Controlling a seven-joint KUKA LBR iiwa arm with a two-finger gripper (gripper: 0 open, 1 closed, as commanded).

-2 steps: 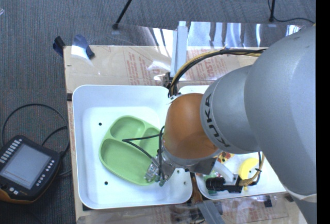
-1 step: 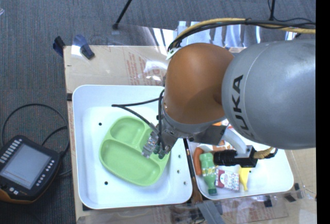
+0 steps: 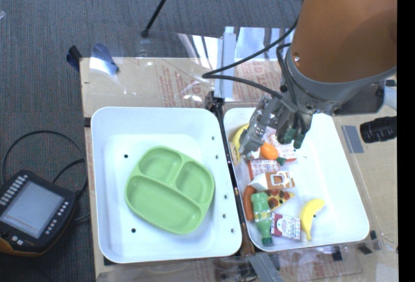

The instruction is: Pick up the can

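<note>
Closest to the lens looms the arm's orange band (image 3: 347, 15), a broad dome in the upper right corner, with the grey wrist section (image 3: 337, 89) just beneath it and black cables (image 3: 249, 63) looping from the wrist toward the gap between the bins. Below the wrist the gripper (image 3: 277, 128) hangs over the back left part of the right bin (image 3: 347, 177), above a jumble of small items; whether it is open or closed cannot be told from this slant, and nothing can be seen held in it. Just under the gripper sit an orange piece (image 3: 269, 152) and, against the bin's left wall, a yellow banana (image 3: 239, 139). Nearer the front of that bin lie a white carton (image 3: 275, 179), a pizza slice toy (image 3: 280, 197), a brown sausage (image 3: 249, 201), a green bottle (image 3: 262, 214) lying lengthwise, a red and white packet (image 3: 286, 227) and a second banana (image 3: 310, 215), standing somewhat apart to the right. The can cannot be picked out with any certainty among this clutter; it may be hidden beneath the gripper. The left bin (image 3: 110, 138) holds a green divided plate (image 3: 170, 190) lying flat near its middle. Both bins rest on a cardboard-covered bench (image 3: 142, 80). On the dark floor at far left lies a teach pendant (image 3: 29, 211) with its cord curling behind it.
</note>
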